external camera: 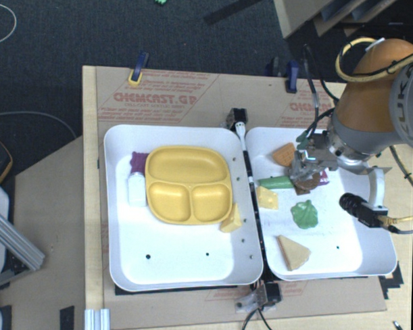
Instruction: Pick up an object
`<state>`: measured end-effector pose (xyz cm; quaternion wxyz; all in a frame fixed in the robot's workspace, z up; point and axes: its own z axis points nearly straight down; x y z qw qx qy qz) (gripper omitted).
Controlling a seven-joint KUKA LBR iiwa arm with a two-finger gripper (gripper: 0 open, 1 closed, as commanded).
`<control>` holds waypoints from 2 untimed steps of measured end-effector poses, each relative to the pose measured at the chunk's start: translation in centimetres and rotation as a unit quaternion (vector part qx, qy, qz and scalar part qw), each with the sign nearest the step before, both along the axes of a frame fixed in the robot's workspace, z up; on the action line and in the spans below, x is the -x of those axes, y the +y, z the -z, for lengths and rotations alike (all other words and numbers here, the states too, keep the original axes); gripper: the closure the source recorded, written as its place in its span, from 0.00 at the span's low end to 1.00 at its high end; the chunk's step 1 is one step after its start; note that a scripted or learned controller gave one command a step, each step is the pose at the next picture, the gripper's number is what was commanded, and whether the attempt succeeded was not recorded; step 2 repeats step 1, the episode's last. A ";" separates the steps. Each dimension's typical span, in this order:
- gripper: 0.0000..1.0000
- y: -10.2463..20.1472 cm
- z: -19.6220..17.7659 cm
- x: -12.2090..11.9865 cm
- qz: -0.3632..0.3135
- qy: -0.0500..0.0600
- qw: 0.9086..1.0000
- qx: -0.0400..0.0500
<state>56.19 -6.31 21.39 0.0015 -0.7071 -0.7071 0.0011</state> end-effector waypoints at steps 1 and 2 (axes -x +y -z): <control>1.00 -1.0 -1.2 -0.2 0.000 -0.003 1.000 0.001; 1.00 -1.0 -1.2 -0.2 0.000 -0.003 1.000 0.001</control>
